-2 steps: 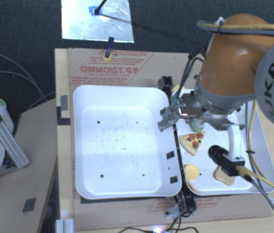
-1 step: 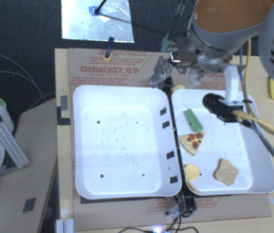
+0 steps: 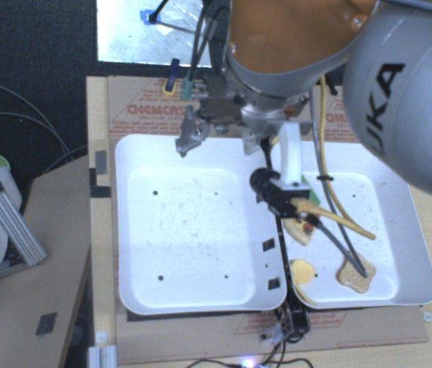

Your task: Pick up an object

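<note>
Over the far rim of the shallow white plastic left bin hang the jaws: grey metal, seen at a slant. Cannot tell whether they are spread or pressed together. Nothing visible between them. Below them is bare bin floor with a few dark specks, nothing to grasp.

All candidates lie in the matching white right bin, well apart from the jaws.
- Near-left corner: flat round pale-yellow piece.
- Right of it: tan spongy toast-shaped piece.
- Farther along the left wall: second tan piece, partly covered by robot hardware, with a small green scrap just beyond.

Judgement: the pose at the rim reads as a transit or start position, not a grasp approach, so the pick is not yet begun. Three of the pieces hug the right bin's left wall, so wall clearance probably limits the descent there. The toast-shaped piece lies most in the open. Both bins rest on a brown printed cardboard sheet, presumably to spare the tabletop.
</note>
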